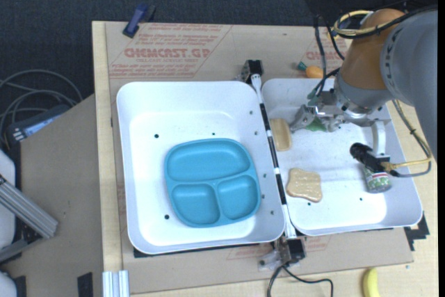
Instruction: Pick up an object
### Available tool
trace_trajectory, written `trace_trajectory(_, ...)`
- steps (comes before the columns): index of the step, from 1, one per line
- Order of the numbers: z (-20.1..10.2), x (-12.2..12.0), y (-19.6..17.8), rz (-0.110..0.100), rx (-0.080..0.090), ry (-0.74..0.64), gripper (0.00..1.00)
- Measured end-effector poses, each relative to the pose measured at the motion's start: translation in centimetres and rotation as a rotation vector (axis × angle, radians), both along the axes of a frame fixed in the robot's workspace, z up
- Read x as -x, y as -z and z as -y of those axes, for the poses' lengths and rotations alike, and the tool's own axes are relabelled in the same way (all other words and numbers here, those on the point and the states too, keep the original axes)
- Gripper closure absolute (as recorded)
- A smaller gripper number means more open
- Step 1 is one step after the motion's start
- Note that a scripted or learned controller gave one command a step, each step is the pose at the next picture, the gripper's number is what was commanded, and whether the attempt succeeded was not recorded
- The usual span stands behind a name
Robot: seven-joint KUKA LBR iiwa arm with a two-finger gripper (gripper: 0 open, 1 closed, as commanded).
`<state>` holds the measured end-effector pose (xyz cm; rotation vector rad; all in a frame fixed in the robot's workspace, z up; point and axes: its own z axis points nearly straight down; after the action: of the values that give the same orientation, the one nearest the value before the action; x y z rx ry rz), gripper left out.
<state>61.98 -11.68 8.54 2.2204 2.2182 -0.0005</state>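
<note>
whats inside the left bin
A blue three-compartment tray lies in the left bin; its compartments hold nothing. The bin floor beneath the tray is hidden.

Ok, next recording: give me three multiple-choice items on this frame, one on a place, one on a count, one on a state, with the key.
1. Where does the blue divided plate lie?
A. in the left bin
B. in the right bin
C. on the floor

2. How many compartments does the plate have?
A. two
B. three
C. five

3. How does the toast-shaped piece lie?
A. held in the claw
B. stacked on the plate
C. flat on the right bin's floor, apart from the claw

Key: 1 A, the plate sits in the left bin's middle. 2 B, one long section above two smaller ones. 3 C, it lies near the divider, with bare white floor between it and the claw.
</note>
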Motion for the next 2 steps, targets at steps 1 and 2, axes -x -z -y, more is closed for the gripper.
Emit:
trace_trajectory(1, 2.1, -4.7, -0.5, 0.001, -0.001, -0.002, 0.00)
trace_trajectory(2, -0.5, -1.7, -0.4, -0.002, -0.003, -0.001, 0.00)
